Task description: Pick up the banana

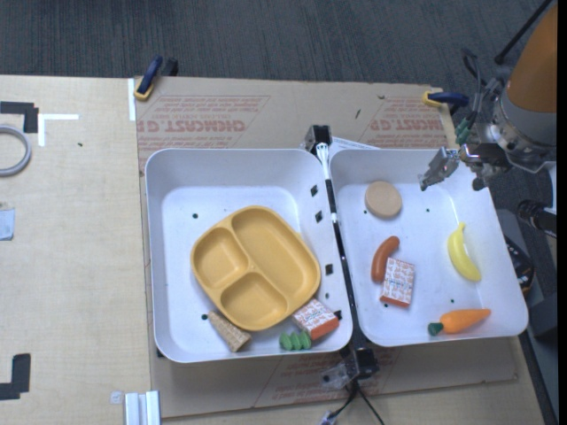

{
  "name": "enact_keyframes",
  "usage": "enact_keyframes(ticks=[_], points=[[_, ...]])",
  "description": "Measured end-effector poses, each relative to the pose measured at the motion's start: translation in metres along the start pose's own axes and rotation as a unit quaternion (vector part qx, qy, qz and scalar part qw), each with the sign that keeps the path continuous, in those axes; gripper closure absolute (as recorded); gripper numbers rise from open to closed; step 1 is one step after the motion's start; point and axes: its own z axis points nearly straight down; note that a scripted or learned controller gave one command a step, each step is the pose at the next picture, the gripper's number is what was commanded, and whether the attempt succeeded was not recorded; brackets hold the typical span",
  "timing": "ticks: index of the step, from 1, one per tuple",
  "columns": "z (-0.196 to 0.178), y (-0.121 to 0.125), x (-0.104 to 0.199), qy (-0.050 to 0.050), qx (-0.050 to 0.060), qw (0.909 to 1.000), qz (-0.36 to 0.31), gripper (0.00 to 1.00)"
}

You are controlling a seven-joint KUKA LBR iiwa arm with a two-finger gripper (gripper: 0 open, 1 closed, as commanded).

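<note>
The yellow banana (463, 253) lies in the right bin (496, 215), close to its right wall, its length running roughly front to back. My gripper (456, 176) hangs over the bin's back right corner, well behind the banana and apart from it. Its two dark fingers (432, 173) stand spread, with nothing between them, so it is open. The grey arm with its orange band comes in from the upper right.
The right bin also holds a round tan biscuit (384, 199), a sausage (384, 258), a red-and-white carton (399, 282) and a carrot (461, 320). In the left bin (168, 237) sits a yellow divided plate (255, 266) with small food items along the front.
</note>
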Motion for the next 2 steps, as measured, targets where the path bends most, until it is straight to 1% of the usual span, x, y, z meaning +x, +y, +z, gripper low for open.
enact_keyframes(ticks=[1, 2], points=[[0.1457, -0.0275, -0.0467, 0.0, -0.001, 1.0, 0.007, 0.0], [0.1358, -0.0268, -0.0473, 0.0, -0.002, 1.0, 0.008, 1.0]])
